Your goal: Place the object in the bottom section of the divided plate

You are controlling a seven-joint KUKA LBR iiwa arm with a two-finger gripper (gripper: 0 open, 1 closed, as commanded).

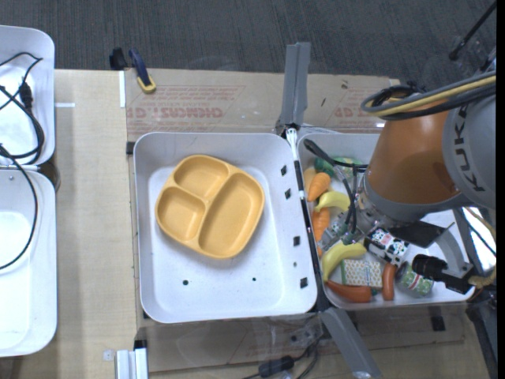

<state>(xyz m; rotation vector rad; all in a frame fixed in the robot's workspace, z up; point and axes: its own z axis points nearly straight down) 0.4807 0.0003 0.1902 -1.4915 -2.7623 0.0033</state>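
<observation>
Plate (210, 205) long axis diagonal; arm (418, 164) over right bin (371, 300)

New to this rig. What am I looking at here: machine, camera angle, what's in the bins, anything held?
One fixed camera looks down at a slant on a bench with two white bins. The grey and orange bulk at the right is the arm, reaching over the right bin. That bin holds toy food: bananas, a carrot, a sausage and other small items. The left bin holds a yellow divided plate. The arm's body covers its end effector, so I can't tell whether anything is held.
</observation>
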